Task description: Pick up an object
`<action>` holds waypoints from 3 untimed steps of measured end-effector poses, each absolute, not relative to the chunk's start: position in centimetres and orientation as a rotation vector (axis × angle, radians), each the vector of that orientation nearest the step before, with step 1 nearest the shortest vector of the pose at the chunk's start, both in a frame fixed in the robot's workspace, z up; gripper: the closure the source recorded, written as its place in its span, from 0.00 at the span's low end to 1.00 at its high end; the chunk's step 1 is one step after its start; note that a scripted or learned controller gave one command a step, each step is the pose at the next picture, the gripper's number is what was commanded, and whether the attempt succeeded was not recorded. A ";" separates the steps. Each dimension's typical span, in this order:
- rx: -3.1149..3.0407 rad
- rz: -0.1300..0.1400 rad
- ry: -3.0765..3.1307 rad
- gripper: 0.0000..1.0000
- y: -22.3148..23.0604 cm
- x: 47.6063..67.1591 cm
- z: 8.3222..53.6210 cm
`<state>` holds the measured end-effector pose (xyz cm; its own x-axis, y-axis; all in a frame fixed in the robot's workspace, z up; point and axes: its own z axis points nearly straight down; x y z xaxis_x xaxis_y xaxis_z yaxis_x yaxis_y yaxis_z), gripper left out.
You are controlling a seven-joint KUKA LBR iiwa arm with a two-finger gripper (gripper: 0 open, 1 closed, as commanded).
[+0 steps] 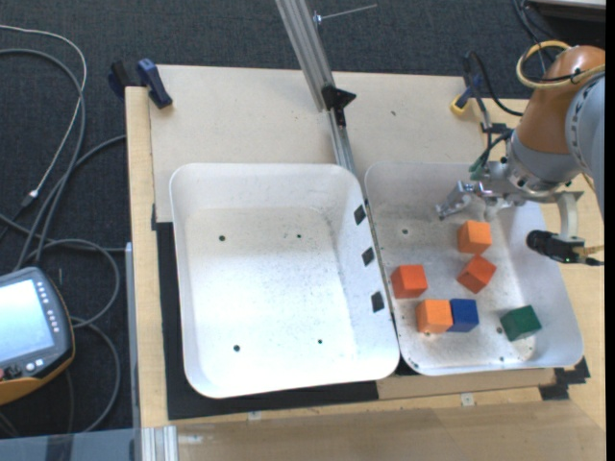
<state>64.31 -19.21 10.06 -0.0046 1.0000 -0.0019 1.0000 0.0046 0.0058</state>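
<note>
Several small blocks lie in the right bin [567,339]: an orange block [474,236], a red-orange block [477,273] just below it, another red-orange block [410,280] further left, an orange block [433,315] touching a blue block [463,314], and a green block [521,323] near the front right. My gripper [457,200] hangs over the back of the right bin, just above and left of the topmost orange block. It is open and nothing sits between its fingers.
The left bin [192,257] stands beside the right one, their rims meeting in the middle. A metal pole [307,41] slants down to the back of that seam. Blue clamps [154,80] sit at the bench's back corners.
</note>
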 end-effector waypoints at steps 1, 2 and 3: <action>2.224 -0.003 2.223 0.00 -18.8 60.3 10.0; 2.220 0.000 2.223 1.00 -18.7 60.5 11.1; 2.223 -0.001 2.224 1.00 -14.9 56.1 10.0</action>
